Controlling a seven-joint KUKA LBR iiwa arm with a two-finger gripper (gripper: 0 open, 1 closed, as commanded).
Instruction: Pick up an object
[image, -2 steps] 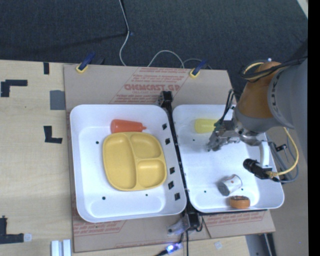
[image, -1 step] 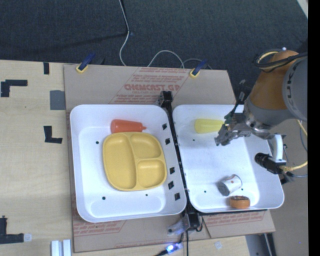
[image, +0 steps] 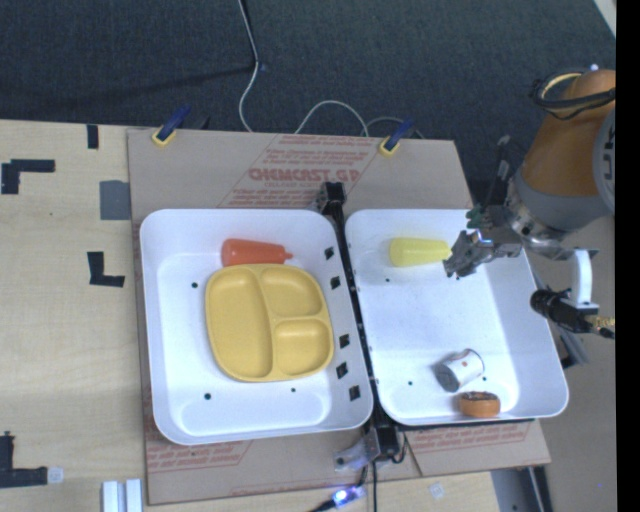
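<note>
1 pale yellow object (image: 418, 251) lies near the far wall of the right bin (image: 520, 330), and my gripper (image: 463, 257) sits just beside its right end. Nearer the front, a grey-and-white cylinder (image: 458, 369) and an orange ring (image: 479, 404). In the left bin (image: 165, 300): a yellow divided plate (image: 268, 322), an orange carrot-like piece (image: 256, 251).

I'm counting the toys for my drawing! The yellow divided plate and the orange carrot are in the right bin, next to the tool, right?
Not quite. The camera view shows the yellow divided plate and orange carrot in the left bin. The tool is over the right bin.
</note>
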